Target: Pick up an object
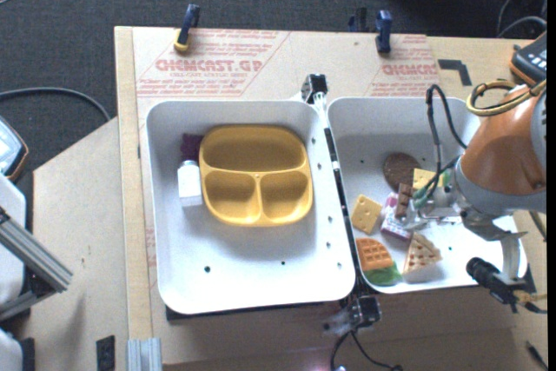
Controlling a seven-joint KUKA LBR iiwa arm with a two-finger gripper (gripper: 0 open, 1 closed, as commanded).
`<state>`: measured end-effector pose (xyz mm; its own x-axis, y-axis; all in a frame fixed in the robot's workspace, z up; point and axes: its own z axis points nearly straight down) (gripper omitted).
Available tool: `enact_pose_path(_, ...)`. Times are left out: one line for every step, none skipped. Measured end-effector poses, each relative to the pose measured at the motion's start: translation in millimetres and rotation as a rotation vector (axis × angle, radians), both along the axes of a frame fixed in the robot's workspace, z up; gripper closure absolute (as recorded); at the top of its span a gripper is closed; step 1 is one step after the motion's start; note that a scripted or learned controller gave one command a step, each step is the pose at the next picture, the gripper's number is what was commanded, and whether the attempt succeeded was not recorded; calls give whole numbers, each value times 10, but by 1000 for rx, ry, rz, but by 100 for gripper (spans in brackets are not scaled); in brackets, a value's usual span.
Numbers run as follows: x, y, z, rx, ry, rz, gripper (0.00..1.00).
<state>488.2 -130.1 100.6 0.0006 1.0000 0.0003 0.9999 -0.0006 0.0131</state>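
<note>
Several toy foods lie in the right bin (pixel 365 122): a brown round cookie (pixel 400 167), a yellow cheese slice (pixel 367 213), an orange waffle (pixel 373 254) on a green piece (pixel 385 275), a wedge of toast (pixel 420 257) and a pink-and-white packet (pixel 396 228). My gripper (pixel 420 202) reaches in from the right and sits low over the middle of this pile, just right of the packet and below the cookie. A pale yellow piece (pixel 423 179) lies beside it. The wrist hides what is under it.
The left bin (pixel 165 213) holds a yellow divided plate (pixel 255 175), with a white bottle (pixel 188 183) and a small purple item (pixel 191 143) at the plate's left. A ridge (pixel 330 169) separates the two bins. The grey-and-orange arm (pixel 508 156) covers the right bin's right side.
</note>
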Motion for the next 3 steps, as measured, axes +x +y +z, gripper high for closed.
enact_pose_path(33, -76, 457, -3, 7, 1, 100)
enact_pose_path(133, -15, 980, -3, 5, 3, 100)
enact_pose_path(145, -17, 1260, -3, 7, 2, 100)
